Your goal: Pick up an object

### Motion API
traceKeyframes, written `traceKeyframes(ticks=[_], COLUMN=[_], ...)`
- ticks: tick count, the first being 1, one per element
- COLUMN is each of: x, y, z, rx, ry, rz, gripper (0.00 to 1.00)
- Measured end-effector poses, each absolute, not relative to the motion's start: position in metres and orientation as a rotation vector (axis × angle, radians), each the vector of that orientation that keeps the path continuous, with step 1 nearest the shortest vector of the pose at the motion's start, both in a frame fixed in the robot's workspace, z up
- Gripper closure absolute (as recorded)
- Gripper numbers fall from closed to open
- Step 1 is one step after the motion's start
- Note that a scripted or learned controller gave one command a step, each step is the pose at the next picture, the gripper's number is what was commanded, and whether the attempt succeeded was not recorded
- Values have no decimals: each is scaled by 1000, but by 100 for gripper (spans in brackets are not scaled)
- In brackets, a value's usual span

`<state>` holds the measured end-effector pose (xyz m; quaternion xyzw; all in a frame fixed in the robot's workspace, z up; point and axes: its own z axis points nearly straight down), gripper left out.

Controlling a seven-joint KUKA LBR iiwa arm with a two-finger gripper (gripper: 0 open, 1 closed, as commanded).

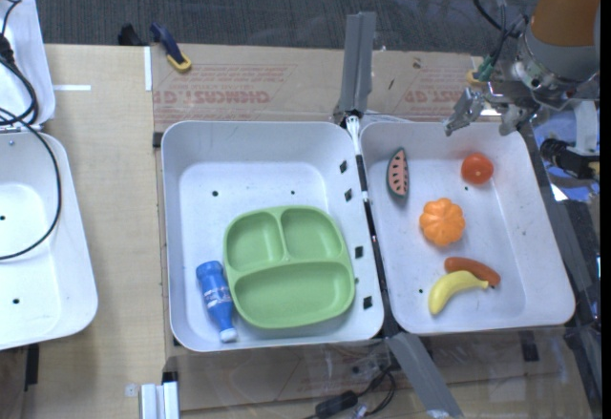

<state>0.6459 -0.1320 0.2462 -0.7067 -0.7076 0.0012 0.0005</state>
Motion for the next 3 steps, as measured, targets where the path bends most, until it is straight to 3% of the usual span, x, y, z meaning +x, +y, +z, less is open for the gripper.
traceKeyframes(ticks=[1, 2, 3], x=[581, 581, 564], y=[-122, -124, -91], z=[91, 99, 191], rx=[-2132, -2137, -2098], ry=[-2306, -2300, -2339], rz=[2, 4, 2], gripper=[0, 100, 100])
